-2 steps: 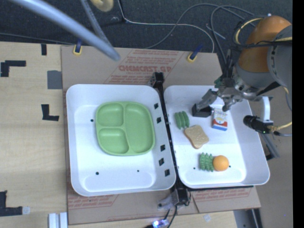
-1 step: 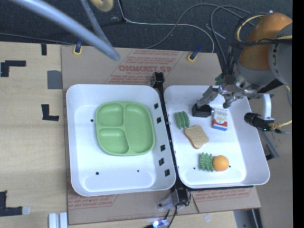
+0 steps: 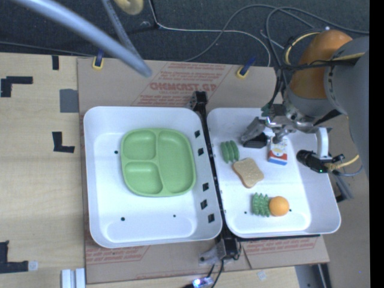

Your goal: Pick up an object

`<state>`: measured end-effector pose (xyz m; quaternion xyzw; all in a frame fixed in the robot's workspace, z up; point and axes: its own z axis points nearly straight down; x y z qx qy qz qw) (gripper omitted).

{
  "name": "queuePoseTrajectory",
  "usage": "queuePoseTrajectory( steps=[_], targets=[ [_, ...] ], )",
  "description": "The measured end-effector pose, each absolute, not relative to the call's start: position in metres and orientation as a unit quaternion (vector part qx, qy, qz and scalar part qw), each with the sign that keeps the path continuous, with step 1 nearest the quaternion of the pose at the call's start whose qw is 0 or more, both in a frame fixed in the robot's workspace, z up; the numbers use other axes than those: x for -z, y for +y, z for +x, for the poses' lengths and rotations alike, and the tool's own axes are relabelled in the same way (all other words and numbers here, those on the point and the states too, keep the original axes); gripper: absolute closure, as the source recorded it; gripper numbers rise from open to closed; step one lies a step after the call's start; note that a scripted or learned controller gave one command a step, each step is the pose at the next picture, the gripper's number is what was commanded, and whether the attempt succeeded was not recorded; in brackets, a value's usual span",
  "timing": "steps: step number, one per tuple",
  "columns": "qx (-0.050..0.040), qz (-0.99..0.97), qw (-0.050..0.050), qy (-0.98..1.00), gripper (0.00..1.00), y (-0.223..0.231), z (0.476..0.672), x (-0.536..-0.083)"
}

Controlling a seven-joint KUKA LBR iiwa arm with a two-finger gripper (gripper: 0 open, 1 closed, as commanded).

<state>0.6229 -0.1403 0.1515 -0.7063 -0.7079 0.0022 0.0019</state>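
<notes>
Faint red print on the cardboard sheet [image 3: 180, 80] reads roughly "CHEMCAST GP".

You are looking down on a pale wood-grain tabletop [image 3: 36, 179] with black tape marks [image 3: 60, 141] scattered along its 9 o'clock side. A sheet of brown cardboard [image 3: 180, 83] with faded red print lies across the middle. Toward 12 o'clock the tabletop ends at dark carpeted floor [image 3: 240, 5], where thin cables [image 3: 240, 18] loop. A grey bar [image 3: 72, 23] slants in from 11 o'clock. Light is even and soft.
</notes>
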Motion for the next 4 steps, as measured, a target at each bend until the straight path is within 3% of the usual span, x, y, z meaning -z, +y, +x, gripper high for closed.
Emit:
queuePoseTrajectory(
  steps=[2,3,4],
  targets=[
    [0.0002,-0.707,-0.001,-0.707,0.00,-0.140,0.621,-0.088],
    [0.0062,-0.706,-0.003,-0.708,1.00,-0.136,0.625,-0.103],
    [0.0014,-0.706,-0.002,-0.708,1.00,-0.136,0.624,-0.167]
  ],
)
